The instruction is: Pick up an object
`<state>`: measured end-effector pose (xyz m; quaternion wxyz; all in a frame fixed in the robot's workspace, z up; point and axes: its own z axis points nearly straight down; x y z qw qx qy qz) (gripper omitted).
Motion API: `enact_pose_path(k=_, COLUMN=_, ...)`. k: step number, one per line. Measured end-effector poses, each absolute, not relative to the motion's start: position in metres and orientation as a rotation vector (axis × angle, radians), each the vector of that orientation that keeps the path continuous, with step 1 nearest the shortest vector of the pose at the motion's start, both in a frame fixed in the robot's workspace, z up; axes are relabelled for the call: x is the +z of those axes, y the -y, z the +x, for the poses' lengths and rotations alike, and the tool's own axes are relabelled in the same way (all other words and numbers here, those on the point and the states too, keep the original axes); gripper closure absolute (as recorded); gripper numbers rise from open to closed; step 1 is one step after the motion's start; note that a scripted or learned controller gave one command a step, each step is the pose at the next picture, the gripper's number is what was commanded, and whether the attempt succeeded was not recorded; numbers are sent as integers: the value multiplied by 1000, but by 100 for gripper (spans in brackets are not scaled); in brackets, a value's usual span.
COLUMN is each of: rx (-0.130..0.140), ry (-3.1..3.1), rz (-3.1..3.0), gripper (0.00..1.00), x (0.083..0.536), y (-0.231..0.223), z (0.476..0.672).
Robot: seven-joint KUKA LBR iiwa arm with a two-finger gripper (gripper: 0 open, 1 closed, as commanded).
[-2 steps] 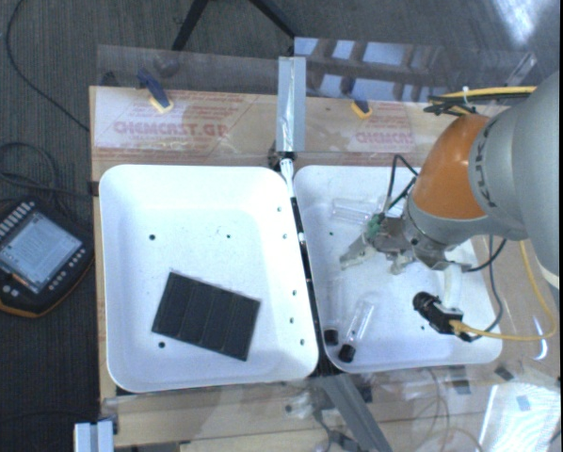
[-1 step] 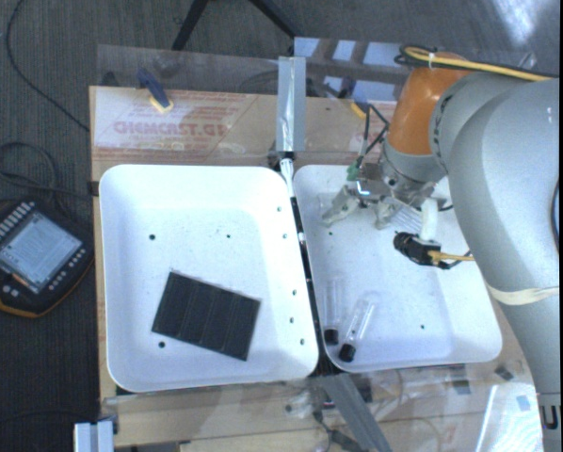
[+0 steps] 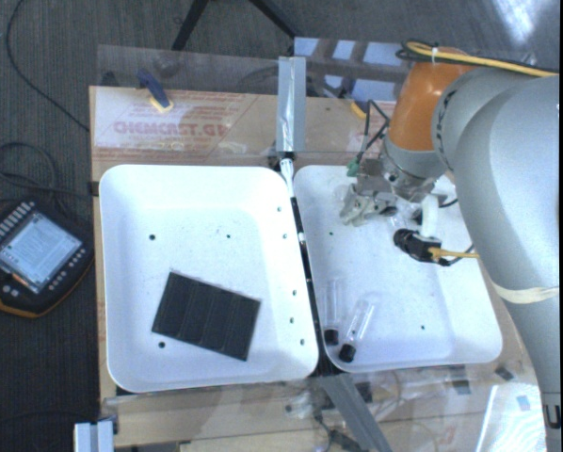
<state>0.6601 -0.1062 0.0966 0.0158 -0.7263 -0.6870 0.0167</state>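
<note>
The gripper (image 3: 361, 207) hangs at the right bin's (image 3: 470, 347) twelve o'clock, its opening impossible to tell. At six o'clock lie two clear tubes (image 3: 360, 318), likely light, slippery, best pinched mid-body.

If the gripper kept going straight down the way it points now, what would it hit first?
Most likely the bare floor of the right bin. The gripper hangs over its upper part, apart from the clear tubes nearer the front, though its height is hard to judge.
</note>
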Motion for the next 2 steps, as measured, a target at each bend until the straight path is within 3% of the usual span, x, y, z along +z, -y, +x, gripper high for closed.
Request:
enact_pose_path(k=1, rx=6, ry=1507, rz=-2759, gripper=100, x=304, y=92, z=663)
enact_pose_path(k=2, rx=7, ry=1508, rz=-2758, gripper=0, x=304, y=91, z=663)
